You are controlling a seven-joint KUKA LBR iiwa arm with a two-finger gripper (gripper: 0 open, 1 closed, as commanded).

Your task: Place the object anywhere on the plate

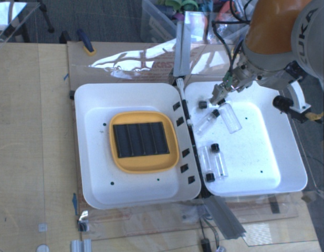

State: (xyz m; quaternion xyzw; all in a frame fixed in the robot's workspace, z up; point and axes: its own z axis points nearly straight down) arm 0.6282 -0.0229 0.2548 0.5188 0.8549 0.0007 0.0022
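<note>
A yellow plate (144, 140) with a dark ridged centre lies in the left bin (93, 156). Several clear vials with black caps lie in the right bin (267, 156): one (230, 118) near the bin's back, a second (206, 122) slanting beside it, and two more (215, 161) near the front left corner. A small black cap (202, 105) sits by the back left wall. My gripper (220, 95) hangs low over the back left part of the right bin, just above the vials there and close to the black cap. I see nothing held in it.
A row of black clips (183, 135) runs along the divider between the bins. A clear tub of coloured toys (193, 4) stands behind the bench. Crinkled plastic sheet (140, 62) lies behind the left bin. The arm's grey and orange body (280, 30) fills the upper right.
</note>
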